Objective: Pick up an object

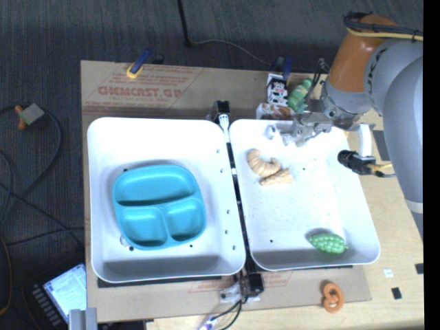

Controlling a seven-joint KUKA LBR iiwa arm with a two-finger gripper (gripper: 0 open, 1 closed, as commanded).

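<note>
My gripper (pixel 294 133) hangs over the far edge of the right bin (pixel 357 212), below the orange-banded wrist. A tan, lumpy pastry-like object (pixel 269 168) lies in that bin's far left part, a short way in front and to the left of the gripper. In the near right corner sits a green bumpy object (pixel 326 243). Nothing shows in the gripper's grasp.
The left bin (pixel 103 184) holds a blue divided plate (pixel 159 205). An orange ring (pixel 333 295) lies on the bench in front of the right bin. A black fitting (pixel 352 160) sits at the right bin's right rim. Small clutter (pixel 278 91) stands behind the bins.
</note>
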